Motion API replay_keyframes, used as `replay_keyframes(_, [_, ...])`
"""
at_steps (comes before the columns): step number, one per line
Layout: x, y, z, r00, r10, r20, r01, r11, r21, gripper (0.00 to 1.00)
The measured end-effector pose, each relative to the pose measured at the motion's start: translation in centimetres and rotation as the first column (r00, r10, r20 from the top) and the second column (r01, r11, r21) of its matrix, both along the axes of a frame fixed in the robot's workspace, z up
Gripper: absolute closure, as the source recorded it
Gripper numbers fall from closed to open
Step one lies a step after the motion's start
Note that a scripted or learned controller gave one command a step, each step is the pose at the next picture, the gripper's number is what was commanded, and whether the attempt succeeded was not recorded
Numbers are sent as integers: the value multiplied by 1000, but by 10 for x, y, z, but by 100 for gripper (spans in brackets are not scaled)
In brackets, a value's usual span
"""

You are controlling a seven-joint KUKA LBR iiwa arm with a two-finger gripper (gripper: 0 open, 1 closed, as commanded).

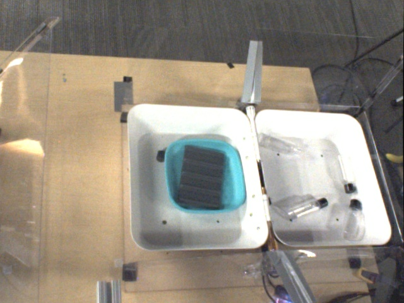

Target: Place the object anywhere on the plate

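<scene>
View from above of the wooden surface (76, 201) with two white bins side by side. In the left bin (144, 229) lies a teal plate (235, 169), and the dark ribbed block (202, 177) rests flat on it, ridges uppermost, its long side slightly askew to the bin walls. The block sits wholly inside the plate's raised rim, so it is supported all round and unlikely to slide off; judged from this, the placement looks complete. A small black piece (161, 156) touches the plate's left edge; its nature is unclear at this resolution. The right bin (315, 169) holds several clear vials with black caps, among them one lying near the dividing wall (306, 207), well apart from the plate.
</scene>
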State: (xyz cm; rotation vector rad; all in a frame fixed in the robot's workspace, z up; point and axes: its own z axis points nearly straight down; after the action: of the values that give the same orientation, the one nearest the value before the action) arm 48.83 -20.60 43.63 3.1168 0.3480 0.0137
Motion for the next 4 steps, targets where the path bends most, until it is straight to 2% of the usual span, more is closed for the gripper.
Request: replay_keyframes(4, [0,1,0,1000,-12,0,12,1000,2,0])
